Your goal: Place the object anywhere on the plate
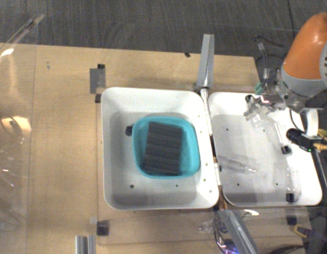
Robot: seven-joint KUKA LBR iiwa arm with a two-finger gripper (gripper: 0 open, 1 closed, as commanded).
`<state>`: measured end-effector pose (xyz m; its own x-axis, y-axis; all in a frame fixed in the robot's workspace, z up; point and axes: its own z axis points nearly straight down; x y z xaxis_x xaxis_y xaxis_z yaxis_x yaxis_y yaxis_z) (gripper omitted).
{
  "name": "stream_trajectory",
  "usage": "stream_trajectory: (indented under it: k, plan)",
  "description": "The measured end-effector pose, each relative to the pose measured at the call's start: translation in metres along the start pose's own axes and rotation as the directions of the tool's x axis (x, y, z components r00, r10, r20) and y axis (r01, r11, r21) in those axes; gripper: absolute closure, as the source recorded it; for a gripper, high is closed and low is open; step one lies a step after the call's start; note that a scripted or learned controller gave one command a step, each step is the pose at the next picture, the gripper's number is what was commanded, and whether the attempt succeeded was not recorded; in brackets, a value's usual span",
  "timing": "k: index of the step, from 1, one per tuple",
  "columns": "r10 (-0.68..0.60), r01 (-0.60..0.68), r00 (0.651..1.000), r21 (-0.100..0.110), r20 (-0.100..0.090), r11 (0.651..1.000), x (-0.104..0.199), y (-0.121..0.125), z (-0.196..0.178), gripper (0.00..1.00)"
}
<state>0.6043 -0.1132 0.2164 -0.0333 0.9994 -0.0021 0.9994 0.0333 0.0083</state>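
A teal plate with rounded corners sits in the middle of the left bin. A dark grey ribbed block lies flat on the plate, well inside its rim. My gripper hangs over the far edge of the right bin, under the orange band of the arm. It is well to the right of the plate and the block. Nothing shows in it.
A grey upright post stands behind the wall between the bins. A faint clear streak lies on the right bin's floor. Small dark bits sit near that bin's right side. Cables hang by the arm.
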Motion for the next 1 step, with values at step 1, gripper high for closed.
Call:
stream_trajectory:
  k: [1]
  plan:
    - [-0.096, 0.096, 0.995, 0.003, -0.003, 0.995, 0.0658, -0.0271, 0.031, 1.0]
